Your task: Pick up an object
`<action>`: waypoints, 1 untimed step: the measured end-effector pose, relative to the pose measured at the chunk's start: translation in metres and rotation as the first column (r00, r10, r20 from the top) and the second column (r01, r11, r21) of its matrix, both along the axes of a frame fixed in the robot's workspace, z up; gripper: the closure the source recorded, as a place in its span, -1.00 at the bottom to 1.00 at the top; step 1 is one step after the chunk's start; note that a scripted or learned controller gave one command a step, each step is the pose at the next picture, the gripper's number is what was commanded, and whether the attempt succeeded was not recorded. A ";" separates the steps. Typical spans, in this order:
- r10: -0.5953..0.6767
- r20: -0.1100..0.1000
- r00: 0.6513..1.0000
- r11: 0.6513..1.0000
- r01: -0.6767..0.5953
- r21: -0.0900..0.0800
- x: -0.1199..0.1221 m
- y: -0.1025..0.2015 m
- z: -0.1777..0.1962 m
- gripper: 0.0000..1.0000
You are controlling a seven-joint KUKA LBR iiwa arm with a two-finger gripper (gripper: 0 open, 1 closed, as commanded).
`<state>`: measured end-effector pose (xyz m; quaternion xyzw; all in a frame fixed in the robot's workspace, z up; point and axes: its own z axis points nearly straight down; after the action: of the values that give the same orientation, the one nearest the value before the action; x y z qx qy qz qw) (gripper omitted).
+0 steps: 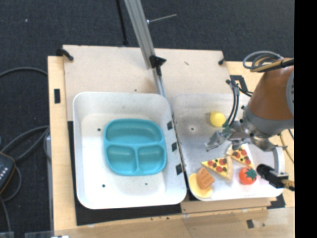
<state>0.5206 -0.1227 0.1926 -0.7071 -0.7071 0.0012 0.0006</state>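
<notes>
Bench: wooden bench (109, 68) on dark carpet, bearing two white bins side by side; a metal strut rises from between them at the far side.
Near row: bread slice (204, 178), pizza slice (219, 166) and tomato (247, 175) lie at the right bin's (190, 118) near edge, nearer the camera than the jaws.
Second pizza slice (241, 155): just beside the jaws, on the arm's side.
Gripper (218, 139): low over the right bin's floor; jaw state cannot be told, nothing seen between them.
Yellow ball (216, 118): just beyond the jaws, apart from them; judged the likeliest target.
Blue tray (134, 146): left bin (86, 108), well apart.
Advice: centre over the ball before closing; it will roll if nudged off-axis.
</notes>
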 end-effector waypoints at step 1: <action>0.000 -0.003 1.000 1.000 0.000 0.001 0.001 0.001 -0.063 -1.00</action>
<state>0.5218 -0.1212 0.1297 -0.7071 -0.7071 0.0019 0.0021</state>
